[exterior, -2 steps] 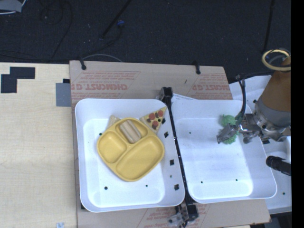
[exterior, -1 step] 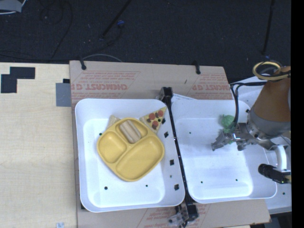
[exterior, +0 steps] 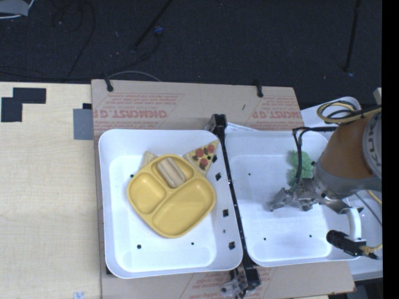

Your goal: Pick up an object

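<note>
Leftward, we note a yellow divided plate point(exterior: 173, 204) in the left bin point(exterior: 115, 229), a pizza-slice toy point(exterior: 204, 154) at its one o'clock. In the right bin point(exterior: 274, 248), the gripper point(exterior: 288, 199) hangs low, fingers spread and holding nothing, a green object point(exterior: 300, 162) at its one o'clock, presumably the target.

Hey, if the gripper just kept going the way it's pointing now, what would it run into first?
Probably the bare floor of the right bin. The gripper points leftward across it, with the divider between the bins next in line. Depth is hard to judge here.
</note>
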Controlling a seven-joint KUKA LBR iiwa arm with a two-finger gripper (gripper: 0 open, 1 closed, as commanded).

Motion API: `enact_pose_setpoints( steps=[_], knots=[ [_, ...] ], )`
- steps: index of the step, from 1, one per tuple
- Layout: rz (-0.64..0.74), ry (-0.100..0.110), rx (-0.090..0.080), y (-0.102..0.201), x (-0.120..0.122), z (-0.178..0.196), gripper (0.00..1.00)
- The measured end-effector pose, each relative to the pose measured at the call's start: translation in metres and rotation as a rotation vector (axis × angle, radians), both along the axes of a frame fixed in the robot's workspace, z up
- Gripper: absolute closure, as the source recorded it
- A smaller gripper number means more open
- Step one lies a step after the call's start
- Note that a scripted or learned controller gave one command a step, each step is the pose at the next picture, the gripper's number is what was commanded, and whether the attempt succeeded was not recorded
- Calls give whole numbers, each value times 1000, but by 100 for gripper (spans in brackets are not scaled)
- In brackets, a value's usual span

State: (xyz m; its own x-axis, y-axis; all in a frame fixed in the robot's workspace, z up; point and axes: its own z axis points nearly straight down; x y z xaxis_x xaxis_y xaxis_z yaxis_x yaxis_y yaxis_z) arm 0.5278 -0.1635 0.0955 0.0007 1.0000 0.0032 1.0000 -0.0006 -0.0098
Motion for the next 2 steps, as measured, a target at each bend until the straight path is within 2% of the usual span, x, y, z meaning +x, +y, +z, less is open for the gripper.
enact_pose_setpoints(
  steps=[1, 2],
  knots=[
    [0, -6, -2, 1, 0, -8, 0],
    [-3, -6, -1, 0, 0, 3, 100]
  ],
)
